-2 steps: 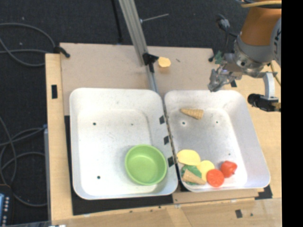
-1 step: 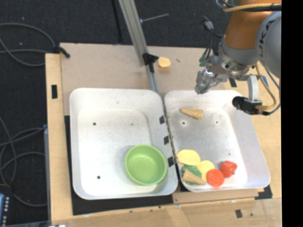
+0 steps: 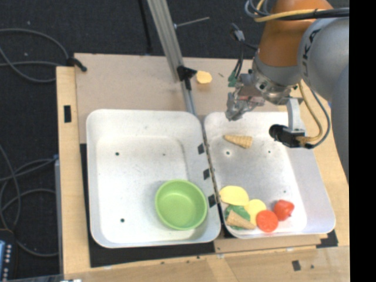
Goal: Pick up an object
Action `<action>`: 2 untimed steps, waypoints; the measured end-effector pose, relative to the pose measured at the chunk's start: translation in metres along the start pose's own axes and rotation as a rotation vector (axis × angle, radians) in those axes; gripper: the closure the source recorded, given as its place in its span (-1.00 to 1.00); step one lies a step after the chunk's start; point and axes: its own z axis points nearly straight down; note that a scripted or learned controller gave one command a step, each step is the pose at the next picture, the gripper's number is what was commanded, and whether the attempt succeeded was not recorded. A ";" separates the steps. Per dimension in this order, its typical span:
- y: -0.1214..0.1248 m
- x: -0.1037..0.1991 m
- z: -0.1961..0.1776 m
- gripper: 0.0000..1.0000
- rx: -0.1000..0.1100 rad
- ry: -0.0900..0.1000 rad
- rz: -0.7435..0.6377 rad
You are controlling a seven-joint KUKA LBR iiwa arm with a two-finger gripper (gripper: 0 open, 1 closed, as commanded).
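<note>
My gripper [image 3: 236, 111] hangs over the far edge of the right bin [image 3: 305, 175], above and a little behind a tan cone-shaped piece [image 3: 238, 140] lying on the bin floor. Nothing shows between its fingers. In the near corner of that bin lies a cluster of toy food: a yellow piece [image 3: 233, 194], a second yellow piece [image 3: 256, 207], a green piece [image 3: 236, 211], another tan cone [image 3: 239, 219] and two red tomatoes [image 3: 267, 221] [image 3: 284, 208]. A green bowl [image 3: 180, 204] sits in the left bin [image 3: 117, 157].
A slanted metal post [image 3: 167, 34] rises behind the seam between the bins. A small yellow object [image 3: 204, 77] rests on the bench behind the bins. A black fitting [image 3: 286, 134] with cables hangs off the arm over the right bin.
</note>
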 end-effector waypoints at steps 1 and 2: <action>-0.008 0.056 -0.006 1.00 -0.001 0.003 -0.003; -0.017 0.096 0.002 1.00 0.000 0.002 -0.002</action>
